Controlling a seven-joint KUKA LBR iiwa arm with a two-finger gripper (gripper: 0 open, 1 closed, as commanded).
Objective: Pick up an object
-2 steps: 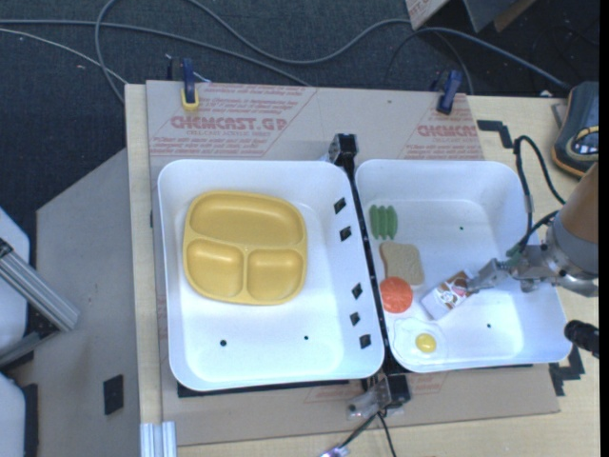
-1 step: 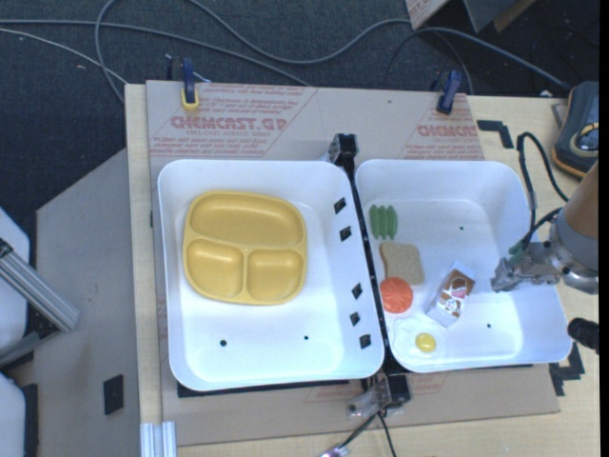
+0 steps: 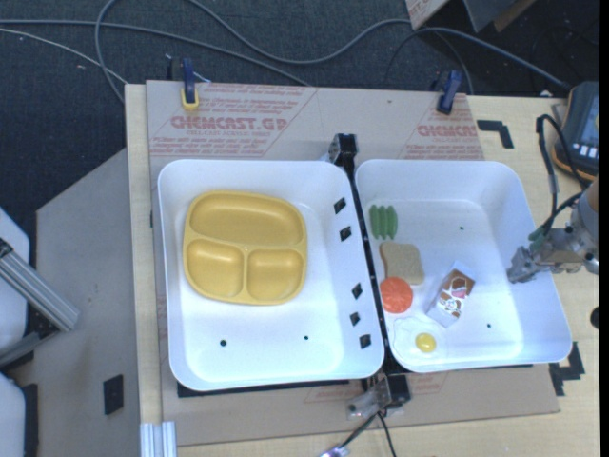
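The end effector (image 3: pixel 522 265) sits at the 3 o'clock edge of the right bin (image 3: pixel 504 184), just above the rim, and I cannot tell if it is open or closed, but nothing shows in its grip. In the right bin, near its 9 o'clock side, lie green beans (image 3: pixel 383 222), a slice of bread (image 3: pixel 403 261), a red tomato (image 3: pixel 397 296), a small packet (image 3: pixel 453 295) and, at 6 o'clock, a fried egg (image 3: pixel 424 342). The left bin (image 3: pixel 181 284) holds a yellow tray (image 3: pixel 245 247) with three parts, toward 10 o'clock.
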